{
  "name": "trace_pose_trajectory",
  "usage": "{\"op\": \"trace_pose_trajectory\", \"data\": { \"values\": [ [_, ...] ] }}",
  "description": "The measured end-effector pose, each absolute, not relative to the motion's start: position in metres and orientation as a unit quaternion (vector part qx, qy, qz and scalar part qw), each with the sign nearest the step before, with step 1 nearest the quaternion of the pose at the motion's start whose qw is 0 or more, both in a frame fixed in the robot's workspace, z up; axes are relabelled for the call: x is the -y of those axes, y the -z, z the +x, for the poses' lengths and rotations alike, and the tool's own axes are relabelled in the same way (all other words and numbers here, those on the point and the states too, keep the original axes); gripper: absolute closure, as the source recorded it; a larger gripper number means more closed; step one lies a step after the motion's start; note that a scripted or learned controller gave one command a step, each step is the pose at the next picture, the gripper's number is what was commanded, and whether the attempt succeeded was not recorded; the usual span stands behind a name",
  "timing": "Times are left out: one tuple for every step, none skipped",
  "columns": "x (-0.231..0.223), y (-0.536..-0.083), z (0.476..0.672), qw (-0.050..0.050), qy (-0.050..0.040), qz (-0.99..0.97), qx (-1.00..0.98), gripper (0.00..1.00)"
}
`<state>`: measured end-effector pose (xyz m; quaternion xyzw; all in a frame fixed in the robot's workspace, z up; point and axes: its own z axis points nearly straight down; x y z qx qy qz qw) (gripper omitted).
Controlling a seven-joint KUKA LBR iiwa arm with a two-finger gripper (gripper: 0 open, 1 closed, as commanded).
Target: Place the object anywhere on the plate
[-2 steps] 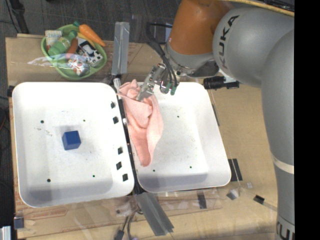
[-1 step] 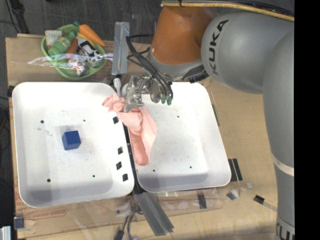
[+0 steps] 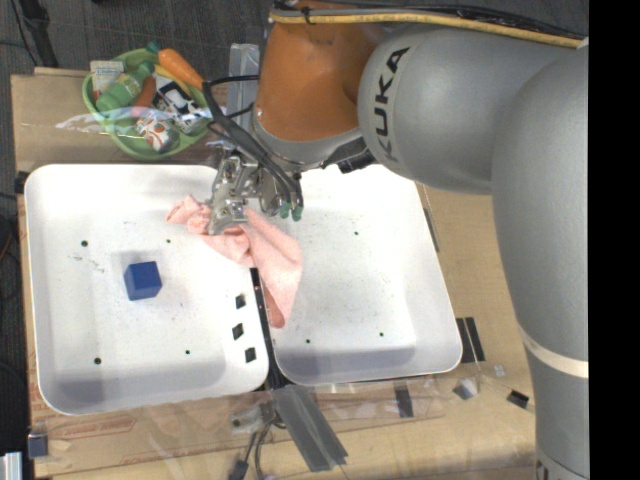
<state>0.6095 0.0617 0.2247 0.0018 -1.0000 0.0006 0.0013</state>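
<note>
The hand (image 3: 232, 208) is clamped on a pink cloth (image 3: 262, 253), which drapes across the seam between both bins, so lifting should free it.

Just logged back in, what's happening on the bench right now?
The KUKA arm reaches in over the two white bins, and its gripper is down at a pink cloth that drapes across the divide between the left bin and the right bin. The cloth bunches up at the fingers, so it looks gripped there. A blue cube sits alone in the left bin. A green bowl of odds and ends stands beyond the bins.
</note>
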Motion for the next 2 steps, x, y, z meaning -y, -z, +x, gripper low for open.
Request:
{"op": "trace_pose_trajectory", "data": {
  "values": [
    [-0.1091,-0.2297,0.5893,0.001,-0.0006,0.002,1.000,1.00],
    [-0.1089,-0.2298,0.5894,0.001,-0.0005,0.002,1.000,0.00]
  ]
}}
